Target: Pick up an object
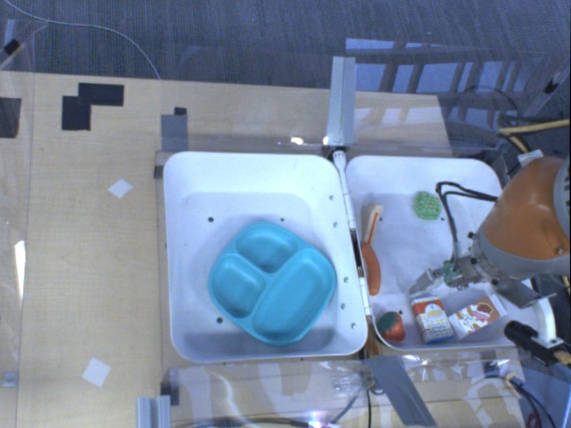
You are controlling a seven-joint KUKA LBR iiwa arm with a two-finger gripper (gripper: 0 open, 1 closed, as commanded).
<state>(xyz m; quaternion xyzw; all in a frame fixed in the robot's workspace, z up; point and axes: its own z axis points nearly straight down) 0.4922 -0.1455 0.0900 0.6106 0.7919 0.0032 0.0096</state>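
My gripper [449,275] hangs over the right bin [406,181], below the arm's orange band [528,221]. It sits just above a small orange-and-white carton [432,318], and a second red-and-white carton [475,316] lies beside it to the right. A red and green fruit-like toy [389,325] rests at the bin's front left corner. Along the left wall lies an orange utensil with a wooden handle [371,257]. A green round piece [426,205] sits toward the back. I see nothing held in the gripper.
The left bin [192,185] holds a blue divided plate [272,281]. A ridge where the two bins meet [351,239] runs between them. Black cables [464,194] loop over the right bin near the arm.
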